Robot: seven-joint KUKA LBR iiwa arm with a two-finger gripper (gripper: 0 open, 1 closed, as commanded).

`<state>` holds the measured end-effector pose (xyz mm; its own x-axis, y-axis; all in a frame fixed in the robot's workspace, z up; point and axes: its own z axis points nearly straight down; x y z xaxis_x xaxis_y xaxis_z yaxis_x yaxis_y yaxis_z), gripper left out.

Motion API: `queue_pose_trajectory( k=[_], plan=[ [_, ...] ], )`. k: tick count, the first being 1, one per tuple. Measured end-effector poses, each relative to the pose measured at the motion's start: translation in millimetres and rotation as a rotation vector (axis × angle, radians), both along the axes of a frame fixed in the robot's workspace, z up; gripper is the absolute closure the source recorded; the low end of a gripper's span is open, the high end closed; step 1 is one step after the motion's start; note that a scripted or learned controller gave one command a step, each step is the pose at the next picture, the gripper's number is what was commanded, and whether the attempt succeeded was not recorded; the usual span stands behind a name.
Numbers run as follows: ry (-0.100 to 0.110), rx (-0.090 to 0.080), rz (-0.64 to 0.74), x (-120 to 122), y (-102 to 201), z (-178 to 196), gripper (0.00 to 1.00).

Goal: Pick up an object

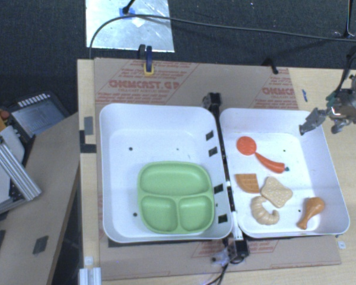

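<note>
The two-finger gripper hangs over the right white bin at its far right corner; it seems open and empty, though it is small and partly cut off. Nearest it lies the orange plastic spoon with a round bowl, light, rigid and slick. In my judgement the narrow handle offers the surest hold, gripped across its width.

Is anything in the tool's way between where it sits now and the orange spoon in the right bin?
Nothing visible. The tool hangs over the right bin's far right corner, and bare white floor lies between it and the orange spoon. The other food items lie nearer the front, past the spoon.
</note>
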<state>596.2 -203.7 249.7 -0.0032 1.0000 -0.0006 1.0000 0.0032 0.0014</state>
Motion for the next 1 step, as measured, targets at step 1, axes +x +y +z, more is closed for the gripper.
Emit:
queue_pose_trajectory(
  k=[1],
  plan=[
    [0.001, 0.000, -0.001, -2.4, 3.7, -41.8, 0.00]
  ],
)
